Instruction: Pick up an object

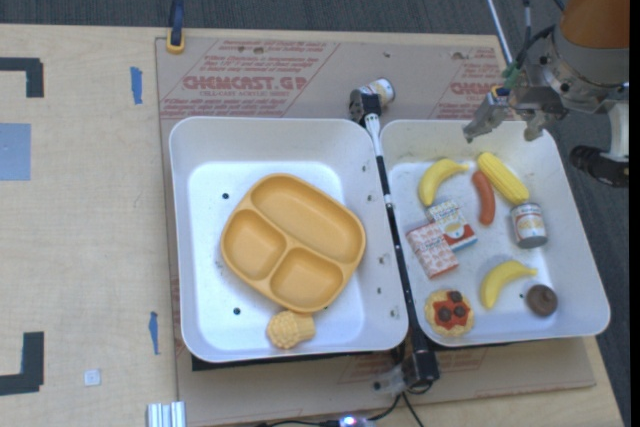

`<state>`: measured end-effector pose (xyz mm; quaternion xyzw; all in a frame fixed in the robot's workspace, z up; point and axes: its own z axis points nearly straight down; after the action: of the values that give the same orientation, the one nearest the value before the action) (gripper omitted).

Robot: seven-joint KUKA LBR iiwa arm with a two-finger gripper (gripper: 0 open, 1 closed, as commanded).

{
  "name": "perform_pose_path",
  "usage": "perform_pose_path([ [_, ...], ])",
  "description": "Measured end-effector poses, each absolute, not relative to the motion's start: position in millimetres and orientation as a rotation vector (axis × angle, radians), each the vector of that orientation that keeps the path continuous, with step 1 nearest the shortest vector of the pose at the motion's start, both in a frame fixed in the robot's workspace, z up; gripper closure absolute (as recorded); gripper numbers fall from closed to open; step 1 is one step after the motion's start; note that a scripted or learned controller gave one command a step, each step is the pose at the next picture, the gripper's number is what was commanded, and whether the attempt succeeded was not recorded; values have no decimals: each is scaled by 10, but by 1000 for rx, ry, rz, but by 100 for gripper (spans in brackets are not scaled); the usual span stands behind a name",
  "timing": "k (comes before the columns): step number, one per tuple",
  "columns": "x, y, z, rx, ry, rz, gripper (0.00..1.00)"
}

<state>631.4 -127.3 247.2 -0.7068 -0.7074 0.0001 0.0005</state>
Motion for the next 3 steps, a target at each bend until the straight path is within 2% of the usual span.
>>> perform_pose_path([
  [1,6675,-1527,861,-2223,-2225,-3,0],
  [2,6331,-960,858,-2222,-2224,-1,0],
  [3,6342,-961,970,-2225,-2225,-5,100],
])
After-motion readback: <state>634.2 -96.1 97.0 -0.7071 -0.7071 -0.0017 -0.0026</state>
